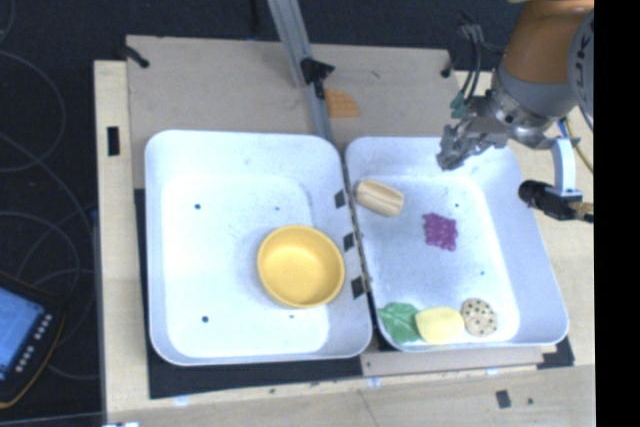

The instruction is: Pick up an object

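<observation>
Hovering over the right bin [520,245], the gripper [452,155], fingers' state unclear, has the tan roll [379,198] nearest: probably light, firm, best pinched across its middle.

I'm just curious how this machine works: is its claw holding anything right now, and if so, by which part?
Nothing is held. The gripper hangs over the right bin's far edge, with no object between its fingers.

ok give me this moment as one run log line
phase: approach | gripper: over right bin far edge, holding nothing seen | right bin: roll, purple piece, cookie | left bin: yellow bowl
</observation>
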Available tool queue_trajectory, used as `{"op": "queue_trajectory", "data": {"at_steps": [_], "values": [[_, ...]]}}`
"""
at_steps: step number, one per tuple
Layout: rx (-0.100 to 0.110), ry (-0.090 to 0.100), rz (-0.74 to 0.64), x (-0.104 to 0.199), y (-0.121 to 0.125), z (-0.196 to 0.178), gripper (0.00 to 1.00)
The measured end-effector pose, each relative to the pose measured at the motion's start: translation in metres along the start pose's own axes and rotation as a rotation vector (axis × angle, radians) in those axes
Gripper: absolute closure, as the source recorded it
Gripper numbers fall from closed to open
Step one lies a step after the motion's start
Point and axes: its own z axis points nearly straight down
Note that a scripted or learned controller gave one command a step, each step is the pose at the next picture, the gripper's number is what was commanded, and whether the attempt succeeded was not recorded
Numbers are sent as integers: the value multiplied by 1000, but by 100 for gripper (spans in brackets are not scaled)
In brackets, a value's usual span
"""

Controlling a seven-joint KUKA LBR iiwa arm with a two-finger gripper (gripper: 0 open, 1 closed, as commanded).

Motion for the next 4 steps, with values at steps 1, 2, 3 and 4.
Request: {"op": "queue_trajectory", "data": {"at_steps": [1, 2, 3, 4], "values": [[1, 1, 0, 52, -10, 9, 100], [0, 2, -1, 104, -5, 9, 100], [-1, 2, -2, 156, -13, -4, 100], [2, 1, -1, 203, -30, -1, 100]]}}
